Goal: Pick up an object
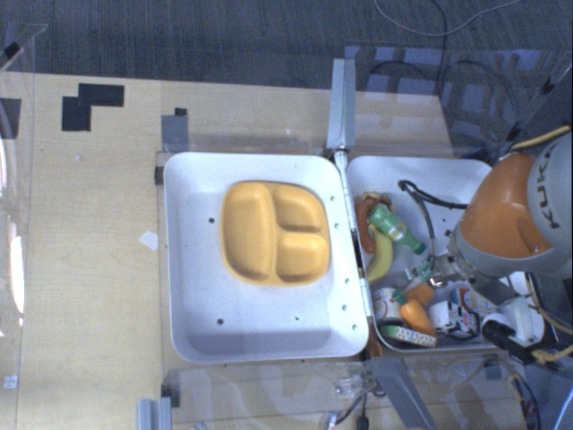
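While the gripper (436, 276) sits low in the right bin (466, 170), its grip impossible to judge, the orange object (414, 313) lies just below it among crowded items, with banana (381, 256) and green bottle (394, 228) to its left, probably the program's chosen cluster.

A pale wooden surface (89, 267) fills the left of the frame, with black patches (89, 104) at its upper left. Dark carpet (224, 25) runs along the top, where a thin cable (430, 16) loops at upper right.
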You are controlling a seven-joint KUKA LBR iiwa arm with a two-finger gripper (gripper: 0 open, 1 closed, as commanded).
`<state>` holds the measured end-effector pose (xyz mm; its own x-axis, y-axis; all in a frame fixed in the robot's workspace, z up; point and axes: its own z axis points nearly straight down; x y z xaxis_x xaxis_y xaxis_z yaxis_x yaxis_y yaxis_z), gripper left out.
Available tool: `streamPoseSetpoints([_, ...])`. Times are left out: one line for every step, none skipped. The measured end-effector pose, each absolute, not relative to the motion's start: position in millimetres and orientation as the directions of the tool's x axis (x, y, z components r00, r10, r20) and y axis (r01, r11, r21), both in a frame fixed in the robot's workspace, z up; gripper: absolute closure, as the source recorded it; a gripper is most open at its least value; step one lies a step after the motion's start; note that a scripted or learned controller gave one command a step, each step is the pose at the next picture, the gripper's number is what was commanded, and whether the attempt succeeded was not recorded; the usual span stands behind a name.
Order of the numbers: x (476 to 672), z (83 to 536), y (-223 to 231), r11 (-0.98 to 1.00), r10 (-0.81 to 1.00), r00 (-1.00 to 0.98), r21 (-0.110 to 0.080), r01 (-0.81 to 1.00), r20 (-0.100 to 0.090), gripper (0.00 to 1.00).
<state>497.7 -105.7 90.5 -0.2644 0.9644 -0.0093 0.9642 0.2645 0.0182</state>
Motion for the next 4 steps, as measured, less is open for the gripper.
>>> streamPoseSetpoints([497.7,90,-106,0.265,0.964,-0.265,0.018,0.964,-0.009,0.0])
streamPoseSetpoints([501.1,102,-105,0.266,0.964,-0.266,0.027,0.963,-0.011,1.0])
streamPoseSetpoints([488.8,218,-59,0.234,0.972,-0.234,0.007,0.972,-0.002,1.0])
streamPoseSetpoints([488.7,217,-59,0.234,0.972,-0.234,0.007,0.972,-0.002,0.0])
